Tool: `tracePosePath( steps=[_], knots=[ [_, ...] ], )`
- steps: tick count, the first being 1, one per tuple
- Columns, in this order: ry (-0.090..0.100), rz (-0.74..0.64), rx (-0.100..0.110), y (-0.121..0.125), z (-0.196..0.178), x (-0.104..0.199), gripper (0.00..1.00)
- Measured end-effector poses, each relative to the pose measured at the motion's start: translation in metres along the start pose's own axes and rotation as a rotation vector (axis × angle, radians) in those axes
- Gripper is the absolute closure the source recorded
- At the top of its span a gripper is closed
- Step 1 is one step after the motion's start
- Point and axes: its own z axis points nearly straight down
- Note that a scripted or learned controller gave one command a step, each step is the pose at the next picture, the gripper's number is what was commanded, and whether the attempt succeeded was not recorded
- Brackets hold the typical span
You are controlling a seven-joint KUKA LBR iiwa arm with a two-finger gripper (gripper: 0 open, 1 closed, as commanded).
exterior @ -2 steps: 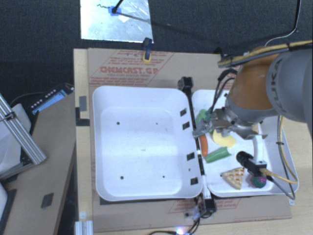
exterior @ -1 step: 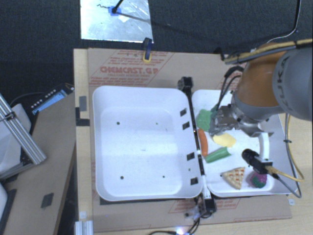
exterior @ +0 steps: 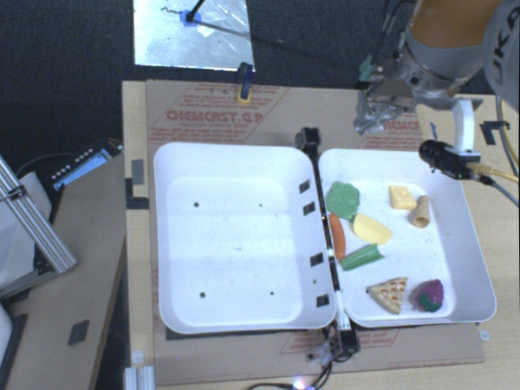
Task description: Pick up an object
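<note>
Camera view: the gripper (exterior: 375,119) hangs above the bench just behind the right bin (exterior: 463,242), over the cardboard; whether it is spread or pressed together I cannot tell. In the right bin lie a green leaf (exterior: 343,199), a carrot (exterior: 337,234), a yellow piece (exterior: 371,228), a green pepper (exterior: 361,257), a cheese cube (exterior: 400,197), a tan cone (exterior: 419,212), a pizza slice (exterior: 389,293) and a purple fruit (exterior: 430,295). The left bin (exterior: 236,234) sits beside it.
</note>
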Motion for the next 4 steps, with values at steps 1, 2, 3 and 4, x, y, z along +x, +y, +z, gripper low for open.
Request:
tracePosePath(
  steps=[1, 2, 3, 4],
  knots=[
    [0.004, -0.004, 0.014, -0.032, -0.073, 0.087, 1.0],
    [0.002, -0.003, 0.027, -0.101, -0.048, 0.151, 1.0],
    [-0.001, -0.002, 0.031, -0.126, 0.033, 0.225, 1.0],
    [0.007, 0.005, 0.009, -0.119, -0.099, 0.22, 1.0]
  ],
)
